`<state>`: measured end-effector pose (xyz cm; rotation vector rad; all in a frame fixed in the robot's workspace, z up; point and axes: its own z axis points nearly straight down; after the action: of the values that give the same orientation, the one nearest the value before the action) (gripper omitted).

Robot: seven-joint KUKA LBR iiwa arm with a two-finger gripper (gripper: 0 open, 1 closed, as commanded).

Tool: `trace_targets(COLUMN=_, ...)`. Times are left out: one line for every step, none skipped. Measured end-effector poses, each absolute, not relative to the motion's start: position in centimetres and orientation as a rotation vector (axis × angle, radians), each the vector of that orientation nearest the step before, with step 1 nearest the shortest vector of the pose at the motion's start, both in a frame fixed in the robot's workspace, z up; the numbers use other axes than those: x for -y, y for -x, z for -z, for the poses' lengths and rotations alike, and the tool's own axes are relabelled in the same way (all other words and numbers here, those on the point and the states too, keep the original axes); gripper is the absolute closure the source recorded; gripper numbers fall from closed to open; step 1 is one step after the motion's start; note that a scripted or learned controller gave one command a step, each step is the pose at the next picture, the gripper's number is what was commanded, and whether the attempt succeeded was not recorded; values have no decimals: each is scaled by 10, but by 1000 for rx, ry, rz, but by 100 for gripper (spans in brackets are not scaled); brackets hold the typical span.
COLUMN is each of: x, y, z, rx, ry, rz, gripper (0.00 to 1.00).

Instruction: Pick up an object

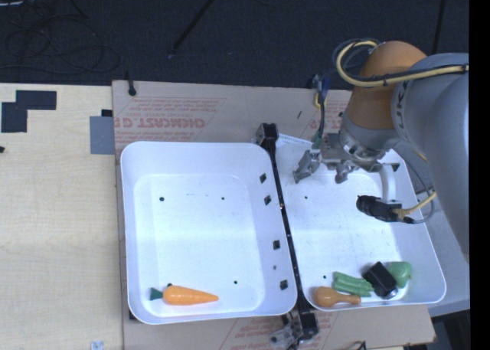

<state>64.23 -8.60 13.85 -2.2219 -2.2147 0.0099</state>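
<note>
An orange carrot with a green top lies at the front of the left bin. In the front right corner of the right bin lie a green pod, a black block, a pale green piece and a tan pear-shaped piece, close together. My gripper hangs over the back of the right bin, far from these things. It is open, its two fingers spread apart, and nothing is between them.
A black divider runs between the two bins. A black fitting on a yellow cable hangs from the arm over the right bin's right side. Cardboard lies under the bins, and a wooden bench top lies to the left.
</note>
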Motion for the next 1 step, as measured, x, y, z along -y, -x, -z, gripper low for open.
trace_targets(x=45, y=-645, z=-264, rx=2230, ry=2220, rz=10, gripper=0)
